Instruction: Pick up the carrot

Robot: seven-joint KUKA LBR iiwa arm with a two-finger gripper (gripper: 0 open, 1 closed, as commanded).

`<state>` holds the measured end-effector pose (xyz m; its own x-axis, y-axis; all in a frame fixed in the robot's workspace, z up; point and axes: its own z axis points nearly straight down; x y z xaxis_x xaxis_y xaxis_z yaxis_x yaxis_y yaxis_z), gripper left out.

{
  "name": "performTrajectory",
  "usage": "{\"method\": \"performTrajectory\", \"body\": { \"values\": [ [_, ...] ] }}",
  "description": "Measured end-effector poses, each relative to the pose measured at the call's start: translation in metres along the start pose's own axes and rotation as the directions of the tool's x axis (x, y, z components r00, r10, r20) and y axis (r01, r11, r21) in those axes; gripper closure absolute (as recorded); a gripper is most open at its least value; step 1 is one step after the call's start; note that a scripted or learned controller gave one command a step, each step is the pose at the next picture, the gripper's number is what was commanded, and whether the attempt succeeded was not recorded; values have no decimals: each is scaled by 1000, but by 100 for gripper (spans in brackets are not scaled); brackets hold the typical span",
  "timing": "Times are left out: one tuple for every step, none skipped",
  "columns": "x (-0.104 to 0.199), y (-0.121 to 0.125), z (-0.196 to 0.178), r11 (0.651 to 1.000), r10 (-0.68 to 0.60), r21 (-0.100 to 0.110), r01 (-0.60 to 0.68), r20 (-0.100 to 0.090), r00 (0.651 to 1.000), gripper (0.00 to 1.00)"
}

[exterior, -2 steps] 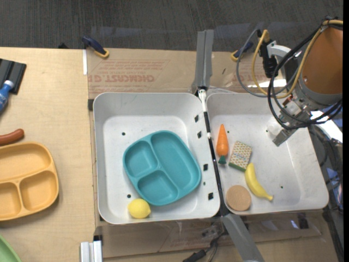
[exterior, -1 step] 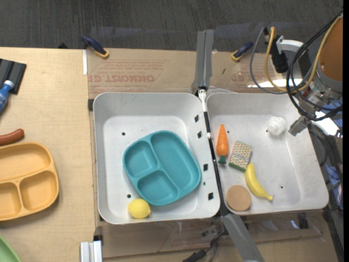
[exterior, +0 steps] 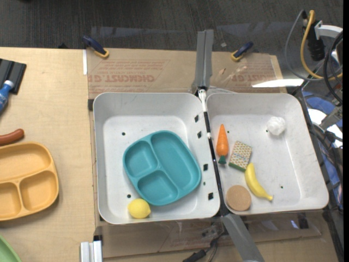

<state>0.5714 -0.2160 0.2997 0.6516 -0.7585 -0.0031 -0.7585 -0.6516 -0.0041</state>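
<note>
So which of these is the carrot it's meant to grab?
Look in the right white bin, along its left wall beside the divider. The carrot lies there, a small orange cone with a green end nearest you. Its neighbours are a patterned box, a yellow banana and a brown disc; nothing else in that bin is orange.

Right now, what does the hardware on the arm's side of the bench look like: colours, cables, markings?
Past the right bin, on the side the arm reaches from, a yellow cable and looping black cables run by a white plug block. No markings are readable there.
</note>
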Motion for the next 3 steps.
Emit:
{"method": "performTrajectory", "body": {
  "values": [
    [-18,-37,136,937,-349,-2,349,3,937,100],
    [-29,41,1,971,-238,0,238,-1,971,100],
    [-55,-8,147,790,-613,0,613,4,790,100]
  ]
}}
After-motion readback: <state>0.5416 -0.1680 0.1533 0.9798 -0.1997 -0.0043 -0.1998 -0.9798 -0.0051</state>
